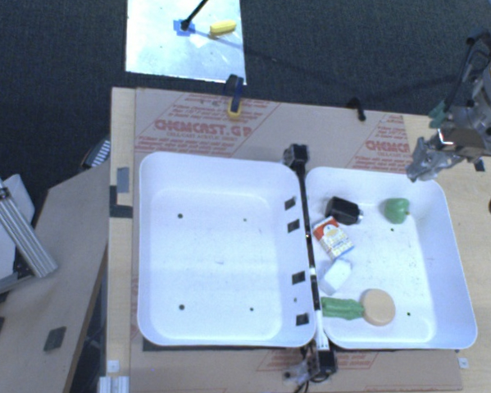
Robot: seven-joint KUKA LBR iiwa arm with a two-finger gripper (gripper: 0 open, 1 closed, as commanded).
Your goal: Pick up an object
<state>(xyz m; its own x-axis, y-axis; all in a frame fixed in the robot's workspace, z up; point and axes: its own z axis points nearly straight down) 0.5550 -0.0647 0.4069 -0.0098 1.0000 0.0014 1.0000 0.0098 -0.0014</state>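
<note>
2 shallow white bins side by side on the bench, right bin (452, 243) taken as landmark. Inside it, near its upper right corner: a green object (397, 209). Toward its left wall, upper part: a black object (342, 210). Just below that, a red and white packet (333, 237). Lower along the left wall, a white block (336, 276). At its lower left, a green piece (342, 308) touching a round tan disc (378, 307). Above the bin's upper right corner, outside the rim: gripper (423, 166), carrying nothing visible. Jaw state: cannot tell. Left of the right bin, touching it: left bin (160, 179).
</note>
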